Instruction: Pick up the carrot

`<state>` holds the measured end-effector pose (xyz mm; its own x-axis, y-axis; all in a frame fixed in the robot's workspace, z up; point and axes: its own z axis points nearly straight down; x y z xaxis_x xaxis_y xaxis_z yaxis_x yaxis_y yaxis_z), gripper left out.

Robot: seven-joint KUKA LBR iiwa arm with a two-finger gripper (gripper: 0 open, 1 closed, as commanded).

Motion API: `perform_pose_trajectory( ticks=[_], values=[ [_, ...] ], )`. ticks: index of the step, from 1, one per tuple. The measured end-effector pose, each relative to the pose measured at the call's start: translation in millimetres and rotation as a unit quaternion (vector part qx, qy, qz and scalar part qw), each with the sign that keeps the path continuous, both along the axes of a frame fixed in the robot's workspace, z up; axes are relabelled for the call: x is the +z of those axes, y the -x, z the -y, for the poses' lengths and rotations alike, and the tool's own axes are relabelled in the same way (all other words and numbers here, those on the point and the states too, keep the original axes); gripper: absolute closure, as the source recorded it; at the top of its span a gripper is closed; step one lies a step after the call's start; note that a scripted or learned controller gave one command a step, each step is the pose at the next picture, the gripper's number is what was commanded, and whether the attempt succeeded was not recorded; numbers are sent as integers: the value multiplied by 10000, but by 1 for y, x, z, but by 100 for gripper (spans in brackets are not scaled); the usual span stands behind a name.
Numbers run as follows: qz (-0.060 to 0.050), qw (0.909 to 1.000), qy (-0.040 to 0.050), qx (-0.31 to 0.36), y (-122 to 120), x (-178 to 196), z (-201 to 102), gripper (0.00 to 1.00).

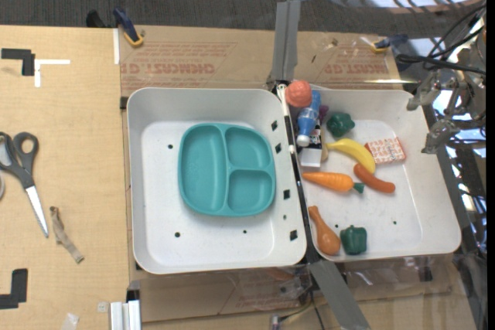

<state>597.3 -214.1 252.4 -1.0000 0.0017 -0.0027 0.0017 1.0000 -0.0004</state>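
While the arm's end hangs, seemingly, at the right bin's far rim, open or shut I cannot tell | step: approach, nothing held | carrot lies flat just below banana, well apart from arm | next: reach across, descend, straddle its middle

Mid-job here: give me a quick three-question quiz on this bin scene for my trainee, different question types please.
1. True or false: the orange carrot with a green top lies in the right white bin.
2. Which item lies just above the carrot? A) yellow plastic banana B) grey-handled scissors C) teal divided plate
3. Fill in: the teal divided plate sits in the ___ white bin.

Key: 1 true; 2 A; 3 left.
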Motion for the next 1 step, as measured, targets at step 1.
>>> perform_pose_trajectory(
  ticks=[1],
  values=[
    [3, 9977, -4, -685, -7, -90, -63, 0]
  ],
)
